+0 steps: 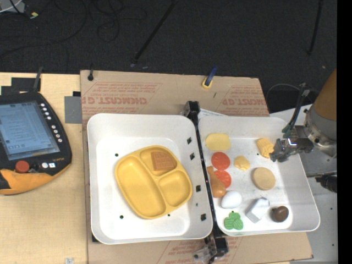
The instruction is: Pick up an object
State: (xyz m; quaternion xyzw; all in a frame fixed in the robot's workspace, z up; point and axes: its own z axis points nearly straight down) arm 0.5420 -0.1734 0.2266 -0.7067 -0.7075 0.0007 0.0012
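The right bin (300, 172) is carrying the loose toy foods, eleven by count, any of which could be the object to pick. Two red tomato slices are lying near its left wall, one (220, 160) just above the other (223, 177). Three yellow pieces are sitting along the upper part: a large yellow lump (218, 142) at about 11 o'clock in the bin, a small yellow piece (241, 163) near the middle, and a knobbly yellow piece (265, 147) at about 1 o'clock. One tan round bun (263, 178) is resting right of centre. One orange-brown piece (217, 187) is lying against the left wall, touching one white egg (231, 199) below it. Along the lower edge one green cluster (234, 221), one grey block (256, 209) and one dark brown ball (279, 213) are sitting in a row.

The end effector (281, 147) is hanging just beside the knobbly yellow piece, at its 3 o'clock; whether its grip is wide or narrow I cannot tell, and nothing is showing in it.

The left bin (104, 202) is holding one yellow divided tray (137, 188), with one brown waffle square (161, 160) lying in its top compartment. Both bins are resting on cardboard (137, 95) on the worktop (44, 224). At 9 o'clock on the worktop, a control pendant (30, 142) is lying well apart from the bins.
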